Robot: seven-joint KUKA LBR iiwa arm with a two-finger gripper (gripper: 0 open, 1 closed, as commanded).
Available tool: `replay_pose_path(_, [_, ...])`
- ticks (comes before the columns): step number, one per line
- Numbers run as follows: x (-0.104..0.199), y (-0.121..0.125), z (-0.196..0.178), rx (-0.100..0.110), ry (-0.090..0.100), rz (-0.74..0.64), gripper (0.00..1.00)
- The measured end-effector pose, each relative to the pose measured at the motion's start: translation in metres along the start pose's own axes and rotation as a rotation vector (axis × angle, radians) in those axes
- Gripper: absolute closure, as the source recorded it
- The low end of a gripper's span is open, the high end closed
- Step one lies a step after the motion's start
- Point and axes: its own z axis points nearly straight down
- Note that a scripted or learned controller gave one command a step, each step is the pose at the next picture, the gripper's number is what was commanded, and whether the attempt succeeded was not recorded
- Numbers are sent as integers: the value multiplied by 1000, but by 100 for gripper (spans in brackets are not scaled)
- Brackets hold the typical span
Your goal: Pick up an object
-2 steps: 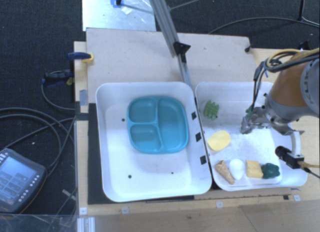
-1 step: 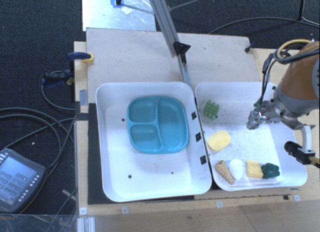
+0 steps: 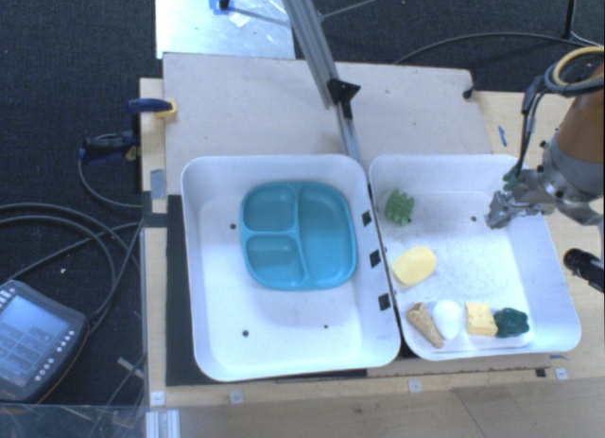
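Observation:
In the right bin (image 3: pixel 529 256) lie several small objects: a green broccoli-like piece (image 3: pixel 399 206) near the back left, a yellow lemon-shaped piece (image 3: pixel 415 265) by the left wall, and along the front a tan cone (image 3: pixel 424 324), a white egg (image 3: pixel 447 318), a yellow cheese block (image 3: pixel 480 318) and a dark green piece (image 3: pixel 511 322). My gripper (image 3: pixel 498 215) hangs over the bin's right part, well apart from all of them. Nothing shows between its tips.
The left bin (image 3: pixel 217 332) holds a blue divided plate (image 3: pixel 297 235). A slanted metal pole (image 3: pixel 312 39) crosses the bench from the top to the seam between the bins. Cables and a pendant (image 3: pixel 33 337) lie on the floor at left.

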Motion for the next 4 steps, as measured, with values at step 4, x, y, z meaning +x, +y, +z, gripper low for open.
replay_pose_path(4, [110, -10, -42, 7, 5, -10, 100])
